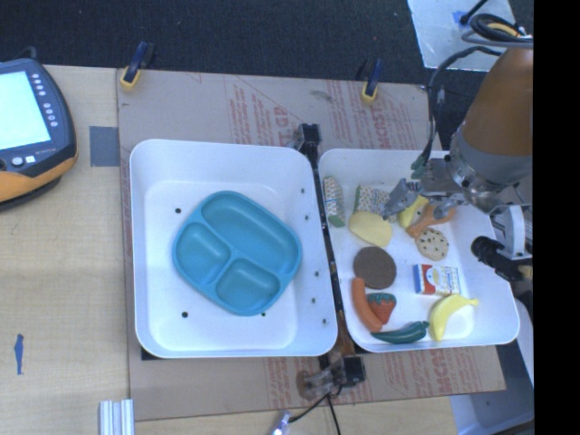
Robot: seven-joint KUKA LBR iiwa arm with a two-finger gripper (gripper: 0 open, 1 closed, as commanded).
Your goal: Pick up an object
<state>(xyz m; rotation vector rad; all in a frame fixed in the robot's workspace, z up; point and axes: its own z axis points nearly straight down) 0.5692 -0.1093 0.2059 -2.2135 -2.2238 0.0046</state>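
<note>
This looks like a robotics lab. A wooden bench (pixel 63 279) carries a cardboard sheet (pixel 227 107) held by clamps (pixel 134 66), and two white bins (pixel 145 243) are fixed on it side by side. A robot teach pendant (pixel 27 125) with a screen lies at the left. The grey and orange robot arm (pixel 498 116) reaches over toy food (pixel 399 270), with cables (pixel 485 27) behind it.
</note>
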